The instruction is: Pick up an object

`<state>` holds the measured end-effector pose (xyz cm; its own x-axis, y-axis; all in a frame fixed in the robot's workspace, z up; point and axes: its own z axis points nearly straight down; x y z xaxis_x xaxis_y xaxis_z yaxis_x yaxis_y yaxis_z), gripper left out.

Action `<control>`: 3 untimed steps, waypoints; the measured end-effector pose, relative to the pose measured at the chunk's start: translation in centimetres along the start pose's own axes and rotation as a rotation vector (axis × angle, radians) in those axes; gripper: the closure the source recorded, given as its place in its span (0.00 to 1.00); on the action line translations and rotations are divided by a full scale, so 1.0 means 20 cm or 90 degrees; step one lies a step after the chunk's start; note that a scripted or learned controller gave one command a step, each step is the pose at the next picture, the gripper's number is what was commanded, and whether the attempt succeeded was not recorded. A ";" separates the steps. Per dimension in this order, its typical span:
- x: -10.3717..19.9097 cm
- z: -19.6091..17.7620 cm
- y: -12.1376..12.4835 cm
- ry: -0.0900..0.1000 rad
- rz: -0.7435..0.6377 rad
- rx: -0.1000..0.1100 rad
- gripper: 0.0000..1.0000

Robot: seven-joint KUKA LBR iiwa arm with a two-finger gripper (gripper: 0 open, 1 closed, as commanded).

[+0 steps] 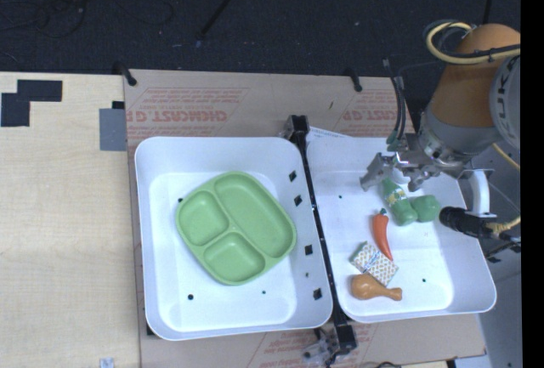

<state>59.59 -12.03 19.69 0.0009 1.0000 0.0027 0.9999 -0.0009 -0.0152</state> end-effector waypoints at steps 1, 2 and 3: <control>0.00 -0.03 0.01 -0.001 -0.001 -0.007 0.00; -0.01 0.29 0.02 -0.001 0.000 -0.004 0.00; -0.01 0.56 0.01 -0.001 0.000 -0.005 0.00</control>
<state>59.65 -12.13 8.51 0.0004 1.0000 0.0019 1.0000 -0.0004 -0.0081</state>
